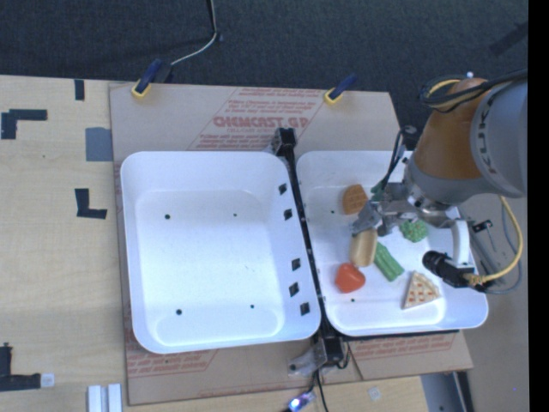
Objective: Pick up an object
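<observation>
Toy food pieces are seen in the right bin (343,320): a tan bread roll (364,249), a brown bun (355,199), a red piece (349,277), a green cucumber (388,262), a green leafy piece (414,229) and a pizza wedge (420,291). The hand (376,216) is positioned just above the roll; its opening cannot be told. Both white bins are seated on cardboard (249,123) over the wooden tabletop (51,256).

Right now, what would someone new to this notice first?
The grey arm with its orange band reaches in from the right, its pincer low over the right bin. Toy foods cluster there: a red piece, a green stick, a pizza slice and a tan roll. The left bin sits alongside.
</observation>
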`<act>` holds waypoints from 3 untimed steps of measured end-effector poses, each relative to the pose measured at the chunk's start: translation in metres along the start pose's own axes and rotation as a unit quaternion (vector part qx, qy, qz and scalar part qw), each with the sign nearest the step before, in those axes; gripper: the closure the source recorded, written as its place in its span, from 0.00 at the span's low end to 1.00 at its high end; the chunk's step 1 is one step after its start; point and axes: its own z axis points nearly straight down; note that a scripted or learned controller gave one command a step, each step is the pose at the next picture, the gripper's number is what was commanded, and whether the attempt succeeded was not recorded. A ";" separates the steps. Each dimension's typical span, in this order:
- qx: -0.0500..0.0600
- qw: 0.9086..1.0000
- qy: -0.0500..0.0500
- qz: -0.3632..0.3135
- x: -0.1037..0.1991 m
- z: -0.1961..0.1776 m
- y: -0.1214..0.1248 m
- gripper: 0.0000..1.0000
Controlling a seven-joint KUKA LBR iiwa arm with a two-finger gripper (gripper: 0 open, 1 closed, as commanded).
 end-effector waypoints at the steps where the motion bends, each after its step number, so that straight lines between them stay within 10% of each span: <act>1: -0.007 1.000 0.000 -0.006 0.050 -0.066 0.049 1.00; 2: -0.004 1.000 0.000 -0.003 0.047 -0.062 0.046 0.00; 3: -0.008 1.000 0.000 -0.005 0.082 -0.129 0.107 0.00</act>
